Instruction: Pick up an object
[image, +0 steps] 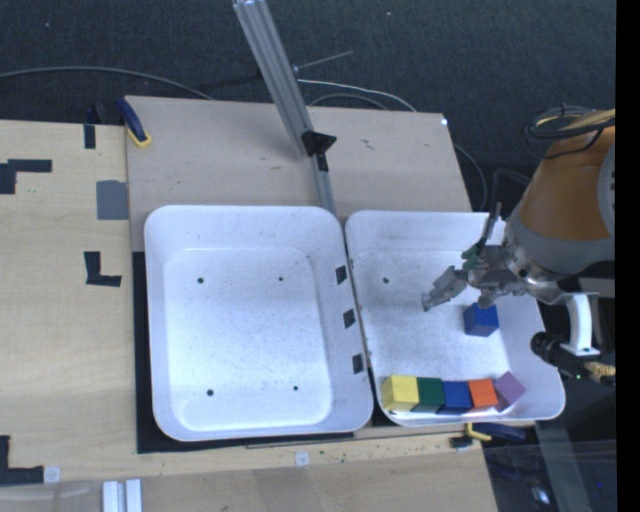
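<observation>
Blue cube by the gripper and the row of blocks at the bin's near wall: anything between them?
Camera view: bare white bin floor between the blue cube and the row of blocks.

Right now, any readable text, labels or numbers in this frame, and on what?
None readable.
Row of blocks in the right bin: plain colours, no print.
Blue block by the gripper: no print.
Black tape marks on the bench: shapes, not letters.
</observation>
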